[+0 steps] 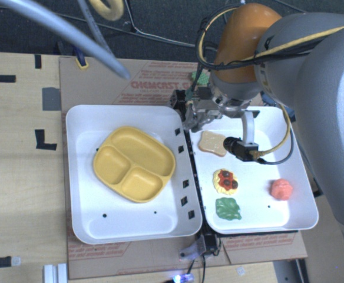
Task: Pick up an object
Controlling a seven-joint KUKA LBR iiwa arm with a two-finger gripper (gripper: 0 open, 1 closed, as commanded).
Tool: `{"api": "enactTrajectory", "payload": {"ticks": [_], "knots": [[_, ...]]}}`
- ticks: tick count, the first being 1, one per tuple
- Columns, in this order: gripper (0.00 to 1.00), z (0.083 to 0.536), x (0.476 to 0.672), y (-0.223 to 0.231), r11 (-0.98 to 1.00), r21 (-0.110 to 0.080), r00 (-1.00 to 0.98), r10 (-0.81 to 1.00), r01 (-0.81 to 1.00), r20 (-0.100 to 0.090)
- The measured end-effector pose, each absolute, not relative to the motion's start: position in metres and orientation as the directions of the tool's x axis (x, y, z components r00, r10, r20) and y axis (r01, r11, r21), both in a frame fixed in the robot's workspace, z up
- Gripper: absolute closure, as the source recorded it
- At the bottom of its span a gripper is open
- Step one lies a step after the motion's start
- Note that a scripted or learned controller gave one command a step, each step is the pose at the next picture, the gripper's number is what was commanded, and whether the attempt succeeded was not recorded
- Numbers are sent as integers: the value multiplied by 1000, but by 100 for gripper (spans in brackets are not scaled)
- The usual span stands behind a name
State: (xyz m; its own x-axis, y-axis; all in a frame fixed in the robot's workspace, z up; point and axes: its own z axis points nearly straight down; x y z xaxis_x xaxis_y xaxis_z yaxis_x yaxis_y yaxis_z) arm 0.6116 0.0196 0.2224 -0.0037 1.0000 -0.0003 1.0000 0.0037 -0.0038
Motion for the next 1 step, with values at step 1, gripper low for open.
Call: {"api": "enactTrajectory", "payload": {"ticks": [1], "knots": [[100,230,590,67,3,-3,-3,1000,1000,0]]}}
